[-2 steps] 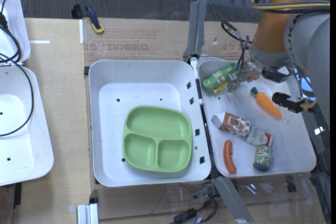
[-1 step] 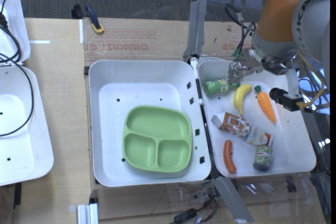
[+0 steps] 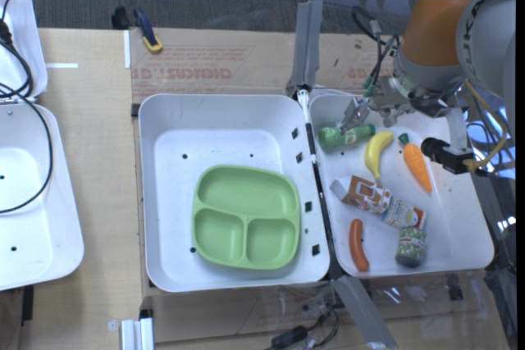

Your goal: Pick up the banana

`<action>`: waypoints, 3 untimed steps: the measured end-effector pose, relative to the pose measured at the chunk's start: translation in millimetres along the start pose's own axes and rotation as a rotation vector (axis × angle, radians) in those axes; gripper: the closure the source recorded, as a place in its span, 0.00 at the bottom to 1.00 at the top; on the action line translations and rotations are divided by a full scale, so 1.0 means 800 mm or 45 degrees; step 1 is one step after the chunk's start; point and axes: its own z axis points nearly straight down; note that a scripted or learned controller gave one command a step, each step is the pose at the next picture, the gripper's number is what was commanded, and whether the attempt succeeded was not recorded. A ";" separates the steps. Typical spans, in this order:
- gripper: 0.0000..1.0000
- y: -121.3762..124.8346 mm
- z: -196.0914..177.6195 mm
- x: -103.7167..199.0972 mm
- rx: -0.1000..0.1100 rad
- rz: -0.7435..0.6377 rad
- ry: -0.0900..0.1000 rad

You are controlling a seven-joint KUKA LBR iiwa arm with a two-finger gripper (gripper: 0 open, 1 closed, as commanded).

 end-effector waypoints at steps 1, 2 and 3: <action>0.00 0.027 -0.003 -0.019 0.000 0.098 -0.001; 0.00 -0.038 0.125 -0.052 0.000 -0.040 0.001; 1.00 -0.038 0.114 -0.054 0.001 -0.033 0.000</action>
